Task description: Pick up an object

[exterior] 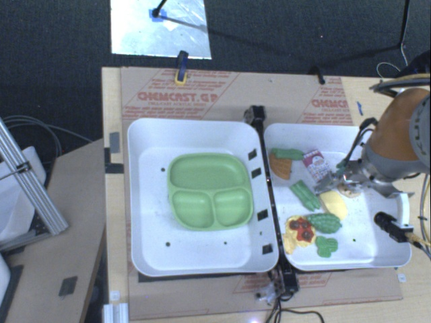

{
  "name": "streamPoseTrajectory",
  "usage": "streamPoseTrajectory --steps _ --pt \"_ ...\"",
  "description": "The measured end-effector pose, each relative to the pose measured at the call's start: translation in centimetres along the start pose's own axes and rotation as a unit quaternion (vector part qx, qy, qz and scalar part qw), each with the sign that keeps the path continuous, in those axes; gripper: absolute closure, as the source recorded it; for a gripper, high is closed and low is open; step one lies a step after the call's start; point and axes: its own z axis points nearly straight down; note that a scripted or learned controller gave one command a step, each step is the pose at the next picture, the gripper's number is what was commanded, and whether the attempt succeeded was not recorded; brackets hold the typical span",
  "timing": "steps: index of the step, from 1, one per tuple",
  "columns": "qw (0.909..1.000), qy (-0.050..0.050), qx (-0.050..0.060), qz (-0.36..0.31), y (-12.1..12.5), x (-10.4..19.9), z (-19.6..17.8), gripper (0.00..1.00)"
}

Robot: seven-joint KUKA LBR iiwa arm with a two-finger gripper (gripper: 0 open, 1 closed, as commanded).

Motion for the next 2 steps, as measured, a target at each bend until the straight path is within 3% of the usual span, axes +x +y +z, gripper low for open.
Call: streamPoseTrajectory --steps 1,2 --pt "1.0 -0.003 -0.006 0.001 0.31 -0.29 -1.83 1.0" --pt "1.0 -0.002 -0.006 0.001 0.28 -0.26 -1.75 0.0"
